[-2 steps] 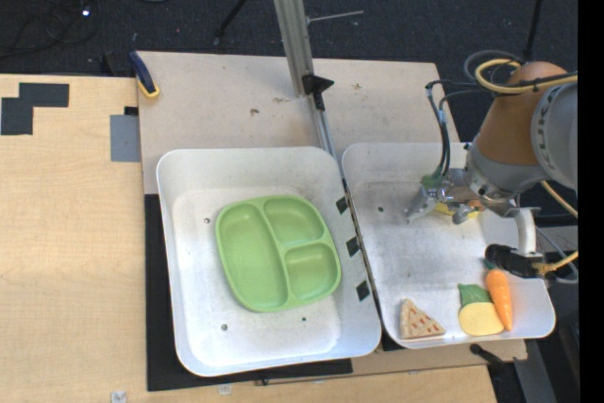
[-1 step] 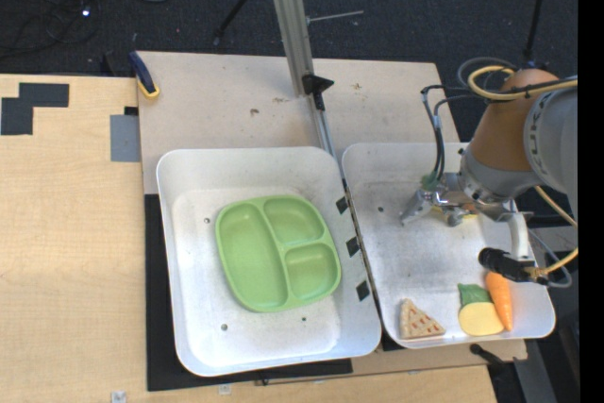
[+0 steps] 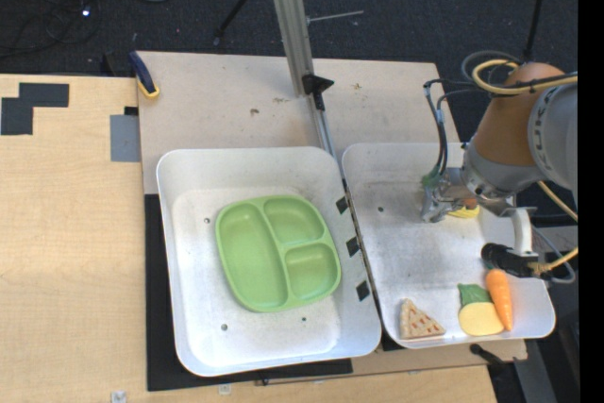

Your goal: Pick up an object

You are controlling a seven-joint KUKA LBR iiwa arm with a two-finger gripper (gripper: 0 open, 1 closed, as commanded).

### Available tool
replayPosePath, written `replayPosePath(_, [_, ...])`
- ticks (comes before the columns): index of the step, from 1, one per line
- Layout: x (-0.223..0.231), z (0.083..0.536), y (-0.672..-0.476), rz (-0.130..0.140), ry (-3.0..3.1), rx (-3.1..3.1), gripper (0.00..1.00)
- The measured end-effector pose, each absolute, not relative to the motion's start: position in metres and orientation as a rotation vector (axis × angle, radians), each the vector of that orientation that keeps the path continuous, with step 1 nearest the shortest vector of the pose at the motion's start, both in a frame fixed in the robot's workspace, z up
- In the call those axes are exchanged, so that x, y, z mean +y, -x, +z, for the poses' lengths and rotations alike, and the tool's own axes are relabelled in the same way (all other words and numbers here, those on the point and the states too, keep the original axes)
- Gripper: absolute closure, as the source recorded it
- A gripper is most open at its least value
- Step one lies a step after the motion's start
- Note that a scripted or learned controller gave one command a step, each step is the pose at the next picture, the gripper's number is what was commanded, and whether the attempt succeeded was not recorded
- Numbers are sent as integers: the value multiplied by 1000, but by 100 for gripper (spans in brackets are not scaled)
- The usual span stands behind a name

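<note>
No readable writing, brand or label on any item or on the bins.

Pincer (image 3: 437, 210) low over the right bin (image 3: 396, 241), near its far right part, wrist and orange band above it to the right. Cannot tell whether the pincer is released or clenched; nothing seen between its tips. A small yellow thing (image 3: 464, 213) lies just beside the pincer on its right, partly hidden by the wrist; what it is cannot be made out.

Pickable things sit in the near right corner of the same bin, below and right of the pincer, apart from it: a carrot (image 3: 500, 297) lying lengthwise along the right wall, a yellow piece (image 3: 480, 321) touching it on its left, a green piece (image 3: 472, 294) just above the yellow one, and a triangular sandwich wedge (image 3: 419, 320) a little further left.

Well left of the pincer, the left bin (image 3: 189, 203) holds a green divided plate (image 3: 278, 252) with three compartments, tilted.

Beyond the pincer, up and left, an upright metal post (image 3: 292, 24) stands at the back of the bench between the bins. Cables (image 3: 440, 123) hang just above the pincer.
</note>
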State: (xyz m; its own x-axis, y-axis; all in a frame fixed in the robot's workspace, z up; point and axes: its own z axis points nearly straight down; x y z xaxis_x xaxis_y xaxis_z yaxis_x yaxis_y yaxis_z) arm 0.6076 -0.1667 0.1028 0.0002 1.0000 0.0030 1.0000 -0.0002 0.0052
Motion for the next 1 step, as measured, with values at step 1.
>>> replayPosePath(1, [-167,167,-609,3,-2218,2220,100])
